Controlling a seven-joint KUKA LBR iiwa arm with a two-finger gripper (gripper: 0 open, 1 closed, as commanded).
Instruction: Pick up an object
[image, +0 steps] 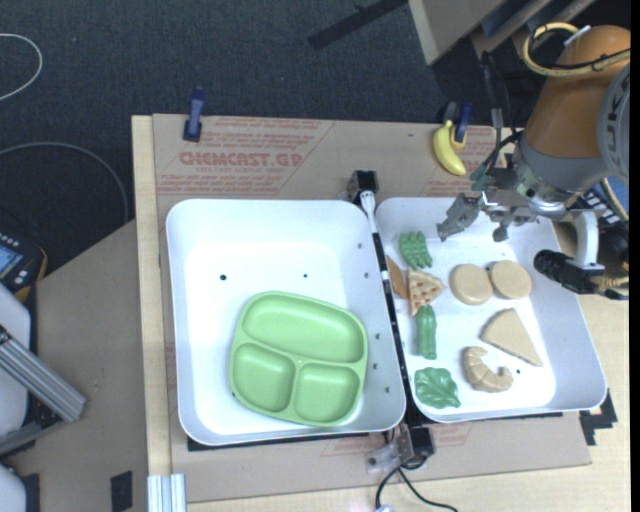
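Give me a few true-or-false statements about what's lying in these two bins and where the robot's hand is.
1. The green divided plate lies in the left bin. True.
2. The two round cookies are in the left bin. False: they lie in the right bin.
3. The gripper hangs above the right bin's far end. True.
4. The banana is in the right bin. False: it lies outside, on the board behind it.

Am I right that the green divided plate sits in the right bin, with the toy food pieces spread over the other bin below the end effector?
Not quite: the camera view shows the green divided plate in the left bin. The toy food pieces lie in the right bin, with the end effector at that bin's far end.
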